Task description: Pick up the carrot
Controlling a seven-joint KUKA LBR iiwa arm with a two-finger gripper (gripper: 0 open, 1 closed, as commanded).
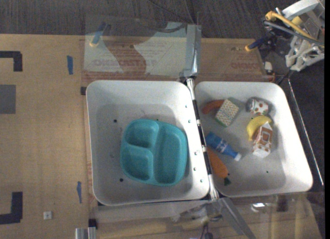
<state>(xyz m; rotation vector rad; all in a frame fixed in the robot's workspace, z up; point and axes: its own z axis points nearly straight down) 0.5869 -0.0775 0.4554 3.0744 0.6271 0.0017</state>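
Note:
The carrot [217, 165] is orange with a small green tip. It lies in the right bin [294, 181] against the left wall, near the front, pointing toward the front right. My gripper [303, 42] hangs at the top right, beyond the right bin's far right corner and well away from the carrot. It is a tangle of white parts and yellow cable there, and nothing shows between its fingers.
In the right bin a blue bottle [222, 146] lies just behind the carrot. Farther back are a reddish sausage [212, 107], a speckled block [227, 112], a can [257, 105], a banana [257, 125] and a small carton [262, 141]. A teal divided tray [153, 152] sits in the left bin [103, 104].

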